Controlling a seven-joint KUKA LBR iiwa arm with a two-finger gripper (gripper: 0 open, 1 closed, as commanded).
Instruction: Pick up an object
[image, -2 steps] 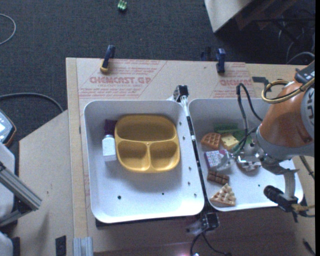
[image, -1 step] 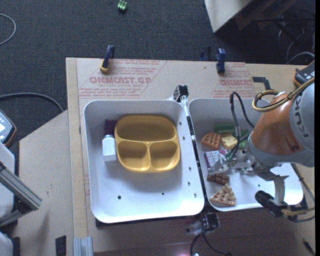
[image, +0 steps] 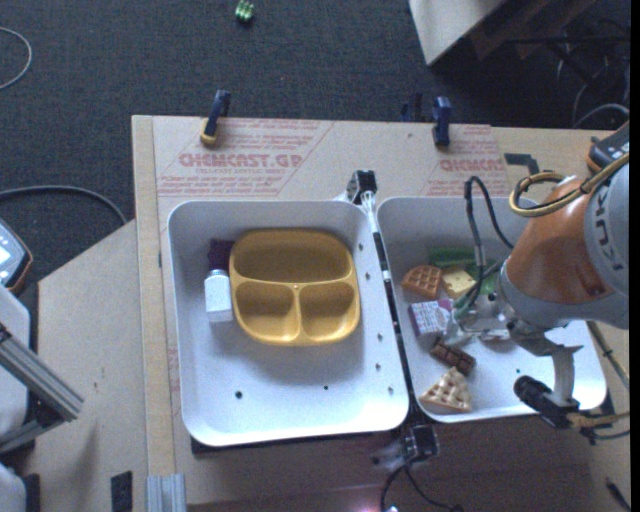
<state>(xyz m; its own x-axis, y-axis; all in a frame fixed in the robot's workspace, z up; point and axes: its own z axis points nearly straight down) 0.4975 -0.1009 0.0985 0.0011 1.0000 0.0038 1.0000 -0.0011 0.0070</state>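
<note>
**Claw low over a crowded pile**

Claw (image: 470, 322) sits down in the right bin (image: 590, 385), among toy food; whether it is apart or together I cannot tell, the wrist hides it. No thing is seen held. Nearest candidates: a purple packet (image: 428, 317), a brown bar (image: 452, 356), a waffle (image: 422, 281) above, another waffle (image: 447, 391) below. Packed this close, a grab could nudge neighbours aside or catch two at once, and flat pieces may slip out.

A yellow divided tray (image: 294, 286) sat in the left bin (image: 190, 330), a small white bottle (image: 218, 297) touching its nine o'clock edge. In the right bin (image: 400, 215), the end effector (image: 466, 322) hung among toy foods: waffle (image: 423, 281), purple packet (image: 429, 317), chocolate piece (image: 452, 356), waffle wedge (image: 447, 391).
</note>
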